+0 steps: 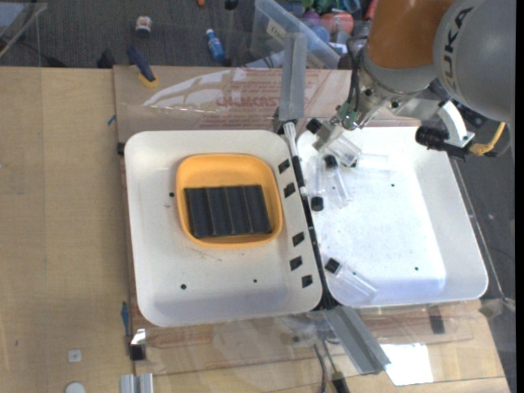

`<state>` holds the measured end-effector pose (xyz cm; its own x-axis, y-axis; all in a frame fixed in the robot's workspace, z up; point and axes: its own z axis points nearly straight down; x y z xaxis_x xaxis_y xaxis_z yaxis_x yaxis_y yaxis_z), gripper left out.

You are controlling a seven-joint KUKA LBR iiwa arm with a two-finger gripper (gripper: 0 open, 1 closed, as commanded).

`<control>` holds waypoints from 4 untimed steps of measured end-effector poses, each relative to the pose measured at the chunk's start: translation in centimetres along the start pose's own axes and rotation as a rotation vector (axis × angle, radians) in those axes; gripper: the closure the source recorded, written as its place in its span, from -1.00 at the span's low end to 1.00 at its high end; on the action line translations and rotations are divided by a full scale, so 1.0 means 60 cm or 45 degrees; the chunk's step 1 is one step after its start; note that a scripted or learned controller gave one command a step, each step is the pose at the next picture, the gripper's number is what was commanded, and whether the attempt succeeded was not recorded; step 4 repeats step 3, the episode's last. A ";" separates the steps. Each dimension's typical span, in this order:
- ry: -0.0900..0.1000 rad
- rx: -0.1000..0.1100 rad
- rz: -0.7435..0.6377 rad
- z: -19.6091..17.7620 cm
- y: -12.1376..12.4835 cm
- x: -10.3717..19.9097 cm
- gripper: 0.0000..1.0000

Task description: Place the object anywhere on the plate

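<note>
A dark grey ribbed rectangular block [227, 210] lies flat in the middle of the orange plate [228, 169], which sits in the left bin [155, 244]. My gripper [336, 146] hangs over the far left corner of the right bin [409, 219], just right of the divider between the bins. It is well apart from the block and the plate. Its pale fingers stand apart, open, with nothing between them.
Small black clips [296, 240] line the divider between the bins. Clear plastic pieces [354, 281] lie in the right bin near its front left corner. A clear tub of toys [315, 6] stands behind the bench. The grey arm [483, 39] fills the upper right.
</note>
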<state>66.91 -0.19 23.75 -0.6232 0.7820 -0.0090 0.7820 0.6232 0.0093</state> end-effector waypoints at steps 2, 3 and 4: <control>0.003 0.003 -0.157 -0.034 -0.013 -0.011 -1.00; 0.008 0.007 -0.262 -0.032 -0.020 -0.009 -1.00; 0.008 0.007 -0.262 -0.032 -0.020 -0.009 -1.00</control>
